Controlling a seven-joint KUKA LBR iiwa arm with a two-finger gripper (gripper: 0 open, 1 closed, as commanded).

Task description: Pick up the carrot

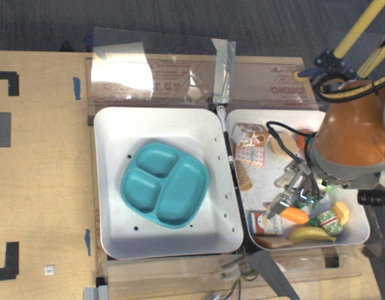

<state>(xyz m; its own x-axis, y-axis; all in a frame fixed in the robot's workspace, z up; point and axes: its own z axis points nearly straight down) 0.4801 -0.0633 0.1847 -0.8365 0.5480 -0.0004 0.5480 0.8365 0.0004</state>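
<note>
Banana (311,234), carrot (295,215) in right bin (261,174)

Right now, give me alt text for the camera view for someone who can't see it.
The arm's tool sits low in the right bin beside an orange carrot, among a banana and small cartons. The left bin holds a teal divided plate.

floor (180,5): dark grey carpet | bench (36,167): tan board, black corner marks, blue tape bits
</note>
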